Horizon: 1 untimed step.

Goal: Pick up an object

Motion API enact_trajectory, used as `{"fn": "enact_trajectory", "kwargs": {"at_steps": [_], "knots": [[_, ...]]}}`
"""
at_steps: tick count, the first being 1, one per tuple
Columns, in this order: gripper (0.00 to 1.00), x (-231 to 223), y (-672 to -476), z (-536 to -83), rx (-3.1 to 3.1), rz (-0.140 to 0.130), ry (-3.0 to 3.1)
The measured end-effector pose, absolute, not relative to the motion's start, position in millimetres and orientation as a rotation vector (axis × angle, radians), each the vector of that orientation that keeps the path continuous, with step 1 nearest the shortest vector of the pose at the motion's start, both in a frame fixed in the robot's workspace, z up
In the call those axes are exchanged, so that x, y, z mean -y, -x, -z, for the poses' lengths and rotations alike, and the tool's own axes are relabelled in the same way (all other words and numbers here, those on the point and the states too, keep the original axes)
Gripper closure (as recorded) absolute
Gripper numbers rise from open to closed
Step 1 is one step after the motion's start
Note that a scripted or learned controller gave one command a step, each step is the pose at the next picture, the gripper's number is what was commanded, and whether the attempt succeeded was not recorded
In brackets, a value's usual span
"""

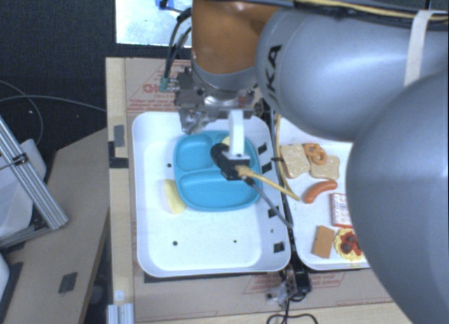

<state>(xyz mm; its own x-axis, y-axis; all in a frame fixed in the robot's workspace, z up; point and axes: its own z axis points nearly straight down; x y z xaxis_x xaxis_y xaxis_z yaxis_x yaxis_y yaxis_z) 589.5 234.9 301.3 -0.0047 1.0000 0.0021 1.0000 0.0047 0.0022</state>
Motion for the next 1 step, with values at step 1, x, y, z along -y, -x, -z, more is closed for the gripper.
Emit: {"fn": "enact_trajectory", "kwargs": {"at_steps": [1], "knots": [[1.0,-234.5,-672.8,-136.2,-2.22,-0.017,-2.215]]}}
